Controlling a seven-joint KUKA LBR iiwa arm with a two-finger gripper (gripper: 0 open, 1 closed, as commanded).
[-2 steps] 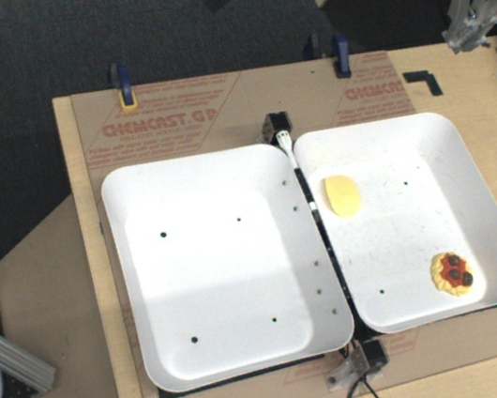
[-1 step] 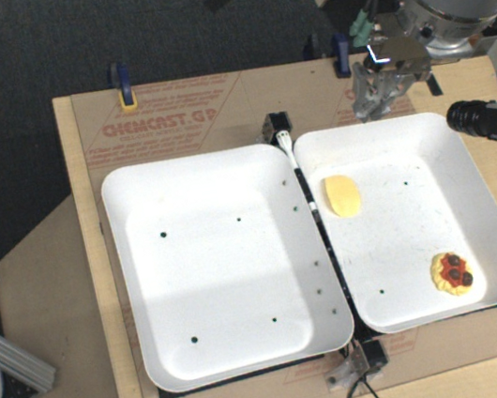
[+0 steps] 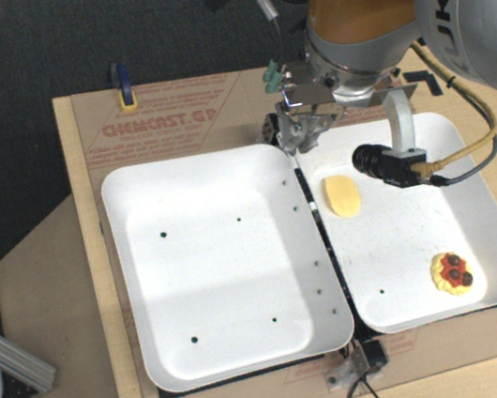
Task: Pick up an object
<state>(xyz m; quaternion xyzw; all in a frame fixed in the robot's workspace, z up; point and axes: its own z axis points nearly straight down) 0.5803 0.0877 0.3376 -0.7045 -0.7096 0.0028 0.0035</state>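
Your gripper (image 3: pixel 299 137) hangs over the top-left corner of the right bin (image 3: pixel 477 200) — whether it grips anything cannot be told. Pale yellow piece (image 3: pixel 343 196): right bin, just below the gripper. Yellow item with red spots (image 3: pixel 452 273): same bin, lower right. Left bin (image 3: pixel 150 287) alongside.

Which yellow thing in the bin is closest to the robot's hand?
The plain yellow piece, near the right bin's top-left corner, just below the hand. The other yellow one has red spots and lies at the bottom right.
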